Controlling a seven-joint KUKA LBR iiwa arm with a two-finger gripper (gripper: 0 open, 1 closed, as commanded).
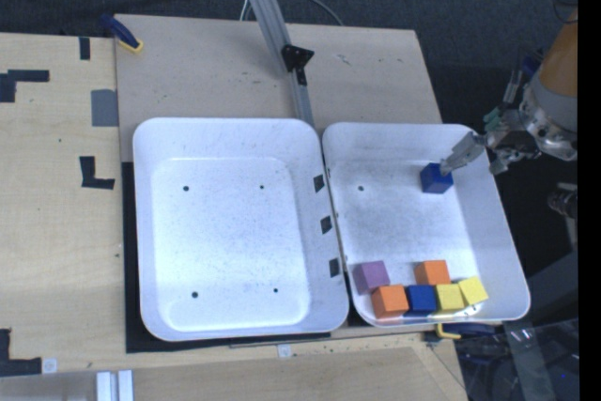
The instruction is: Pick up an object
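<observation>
Camera view from above, tool (451, 161) at right of frame touching a dark blue cube (436, 178) in upper part of right bin (488, 202), finger state unclear, six coloured blocks (420, 287) clustered along that bin's lower edge, left bin (225, 131) beside it.

in the right shallow white plastic bin (488, 202), you have a small blue cube (436, 178) near its far side, six small cubes (418, 289) clustered along its near wall.
</observation>
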